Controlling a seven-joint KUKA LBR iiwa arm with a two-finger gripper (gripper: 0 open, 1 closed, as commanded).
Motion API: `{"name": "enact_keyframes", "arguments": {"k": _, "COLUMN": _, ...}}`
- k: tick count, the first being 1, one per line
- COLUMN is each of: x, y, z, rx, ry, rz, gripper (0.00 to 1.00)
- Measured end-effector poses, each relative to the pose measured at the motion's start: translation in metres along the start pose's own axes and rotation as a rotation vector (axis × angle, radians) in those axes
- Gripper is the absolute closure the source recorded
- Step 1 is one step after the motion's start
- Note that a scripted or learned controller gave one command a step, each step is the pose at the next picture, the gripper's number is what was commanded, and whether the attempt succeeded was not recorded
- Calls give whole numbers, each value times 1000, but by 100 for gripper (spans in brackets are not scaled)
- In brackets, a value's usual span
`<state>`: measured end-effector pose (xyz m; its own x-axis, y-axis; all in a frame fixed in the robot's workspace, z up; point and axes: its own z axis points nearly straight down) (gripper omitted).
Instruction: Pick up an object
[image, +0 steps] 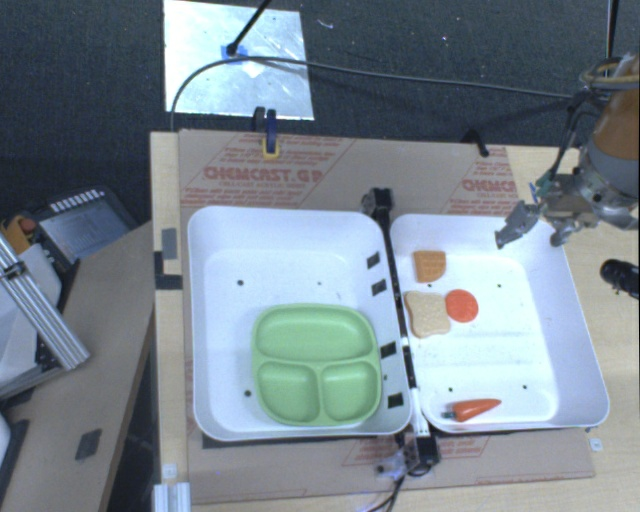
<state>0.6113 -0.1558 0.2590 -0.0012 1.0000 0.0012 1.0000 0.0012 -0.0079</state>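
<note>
Two fingers of the end effector (540, 228) stand spread apart, with nothing between them. It hangs over the far right corner of the right bin (575, 300), and the grey arm (610, 165) with its orange band goes up and out to the right behind it.

The things to pick up are all in that same bin, to the left of the end effector and nearer the camera. Closest is a small orange-brown piece of food (430, 265), off to the left and a bit lower in the view. Past it lies a round red-orange slice (461, 305), and just beside that, touching or nearly touching, a tan piece of toast (427, 314). These three sit close together by the left wall of the bin. Far from the end effector, at the near edge of the bin, lies a small orange carrot (475, 408). None of them touch the end effector.

Further left still is the left bin (225, 250). In it rests a green plate (317, 363) with three parts, toward the near side. Both bins sit on a brown board (330, 165) on the desk (100, 360).
</note>
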Motion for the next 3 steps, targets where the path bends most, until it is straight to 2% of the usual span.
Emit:
{"name": "enact_keyframes", "arguments": {"k": 1, "x": 0, "y": 2, "z": -5, "rx": -9, "ry": -2, "rz": -2, "gripper": 0}}
{"name": "enact_keyframes", "arguments": {"k": 2, "x": 1, "y": 0, "z": 36, "rx": -7, "ry": -1, "rz": 0, "gripper": 0}}
{"name": "enact_keyframes", "arguments": {"k": 3, "x": 3, "y": -2, "z": 99, "rx": -5, "ry": -1, "rz": 0, "gripper": 0}}
